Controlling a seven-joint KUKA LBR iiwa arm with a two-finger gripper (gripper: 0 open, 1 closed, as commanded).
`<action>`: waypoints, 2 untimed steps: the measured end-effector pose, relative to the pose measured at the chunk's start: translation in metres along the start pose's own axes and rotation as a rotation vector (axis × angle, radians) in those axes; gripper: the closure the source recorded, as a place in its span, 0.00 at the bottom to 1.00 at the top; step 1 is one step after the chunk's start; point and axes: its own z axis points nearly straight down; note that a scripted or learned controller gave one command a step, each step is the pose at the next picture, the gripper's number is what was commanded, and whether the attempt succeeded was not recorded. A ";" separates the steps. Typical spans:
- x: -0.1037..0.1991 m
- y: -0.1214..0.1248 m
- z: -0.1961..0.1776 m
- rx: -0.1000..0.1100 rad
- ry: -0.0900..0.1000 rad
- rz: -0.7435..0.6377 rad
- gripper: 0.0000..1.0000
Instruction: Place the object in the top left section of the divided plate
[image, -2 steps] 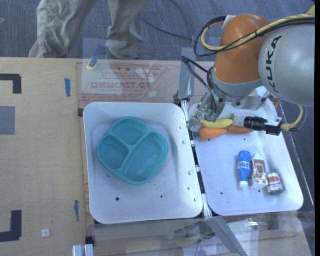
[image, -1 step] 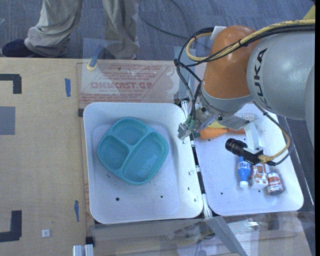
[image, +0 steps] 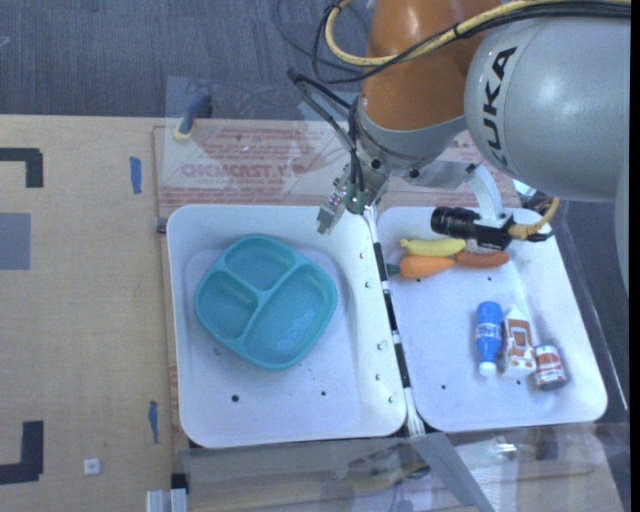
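We see the gripper hovering above the left white bin's far right corner; whether its fingers part, we cannot tell. The turquoise plastic divided plate lies in that bin.

A light blue divided plate with three sections is being carried flat by the left bin, lying nearer that bin's left and far edges than its right and near ones. It is being shown turned at a slant, with two smaller sections toward the far left and the larger section toward the near right.
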 end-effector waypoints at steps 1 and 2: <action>0.051 0.039 0.020 0.006 0.002 0.597 1.00; 0.047 0.056 0.167 0.002 0.001 1.145 1.00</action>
